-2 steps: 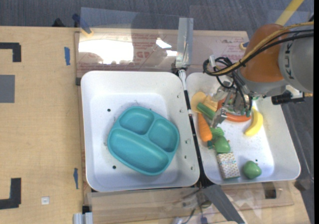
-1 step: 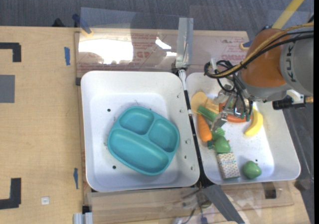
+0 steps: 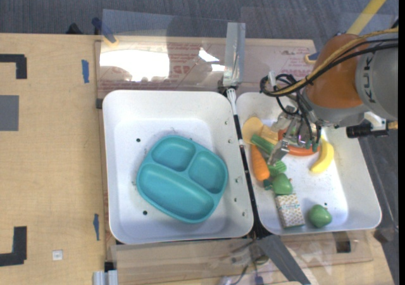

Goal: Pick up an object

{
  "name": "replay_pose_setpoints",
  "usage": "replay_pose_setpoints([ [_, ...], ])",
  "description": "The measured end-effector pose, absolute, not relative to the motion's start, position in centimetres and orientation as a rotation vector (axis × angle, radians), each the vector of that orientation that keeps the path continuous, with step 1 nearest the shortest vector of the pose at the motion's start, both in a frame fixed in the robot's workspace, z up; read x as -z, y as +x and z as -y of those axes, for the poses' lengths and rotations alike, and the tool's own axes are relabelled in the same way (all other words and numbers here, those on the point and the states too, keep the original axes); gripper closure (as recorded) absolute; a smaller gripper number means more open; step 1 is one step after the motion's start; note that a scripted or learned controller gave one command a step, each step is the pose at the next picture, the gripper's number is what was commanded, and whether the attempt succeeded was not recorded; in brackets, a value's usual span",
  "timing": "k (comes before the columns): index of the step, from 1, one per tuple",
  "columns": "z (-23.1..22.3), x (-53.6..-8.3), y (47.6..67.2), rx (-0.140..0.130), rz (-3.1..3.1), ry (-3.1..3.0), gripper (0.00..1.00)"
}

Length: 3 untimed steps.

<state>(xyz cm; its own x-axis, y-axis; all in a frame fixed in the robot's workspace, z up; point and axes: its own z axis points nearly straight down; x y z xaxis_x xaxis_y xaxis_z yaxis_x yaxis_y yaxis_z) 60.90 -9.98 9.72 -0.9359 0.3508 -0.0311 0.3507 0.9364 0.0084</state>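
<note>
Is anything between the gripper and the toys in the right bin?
Nothing visible. The gripper is already down among the toys in the right bin, at the carrot and a green piece. The banana lies beside it to the right; the patterned block and the green ball lie nearer the camera.

A single fixed camera looks down at a slant from above the bench [image 3: 50,151], taking in both white bins: left bin [image 3: 120,151] and right bin [image 3: 361,195], side by side.
</note>
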Motion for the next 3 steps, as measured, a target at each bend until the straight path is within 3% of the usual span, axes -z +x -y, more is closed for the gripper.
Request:
replay_pose_setpoints([
  [1, 10.6, -9.6, 60.9, -0.005, -3.066, 0.551, 0.00],
  [2, 10.6, -11.1, 61.3, -0.004, -3.053, 0.544, 1.00],
  [3, 18.0, -22.7, 55.8, 0.008, -3.126, 0.017, 1.00],
])
